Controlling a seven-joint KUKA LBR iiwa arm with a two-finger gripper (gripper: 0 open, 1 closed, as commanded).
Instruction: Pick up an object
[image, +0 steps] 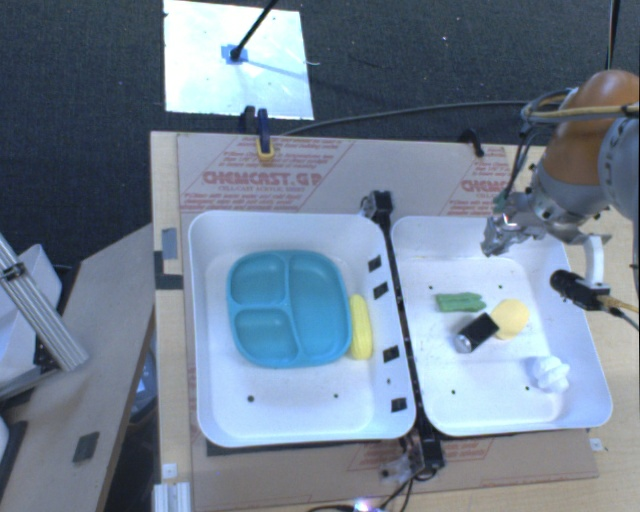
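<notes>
My gripper (496, 241) hangs over the far edge of the right bin (580, 400), with nothing visibly held in it. Below it in that bin lie a flat green piece (460, 301), a small black block with a silver end (477, 333), a yellow lemon-like ball (511, 318) touching the block, and a white crumpled thing (548, 373) near the front right. The green piece is the one nearest to the gripper, a little towards the front and left of it.
The left bin (290, 415) holds a blue divided plate (288, 307) with a yellow banana-shaped thing (360, 327) against its right side. A black ridge (392, 310) separates the two bins. A blue and yellow clamp (263, 133) stands at the board's far edge.
</notes>
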